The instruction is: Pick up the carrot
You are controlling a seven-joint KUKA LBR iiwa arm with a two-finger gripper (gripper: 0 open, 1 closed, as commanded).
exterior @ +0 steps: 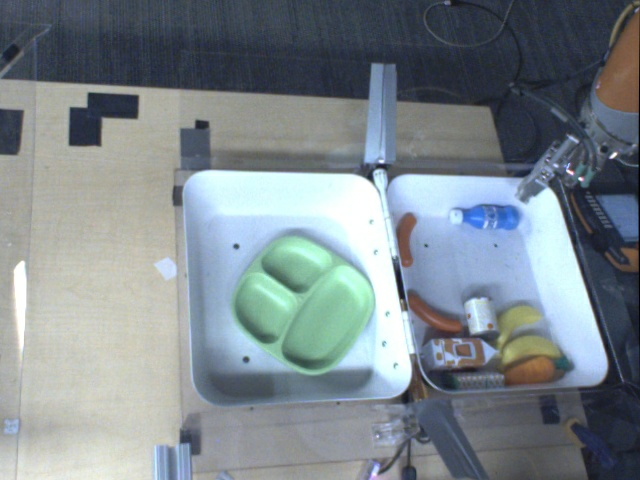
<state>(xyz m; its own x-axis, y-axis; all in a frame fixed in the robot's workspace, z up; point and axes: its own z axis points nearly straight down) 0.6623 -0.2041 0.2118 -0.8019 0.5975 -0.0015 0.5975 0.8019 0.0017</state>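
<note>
Up top-right, gripper over right bin's far rim, w/ nothing in it.

No writing can be read: the labels on the small brown carton and the blue plastic bottle are too blurred.

A single fixed camera hangs high above the tabletop and looks down at a slight slant, so the far edge of the scene, with dark carpet and a loose cable, lies along the top. It stands far enough back to take in both white bins whole: the left bin near the middle, the right bin toward the right edge. The arm enters at the far right corner.
</note>
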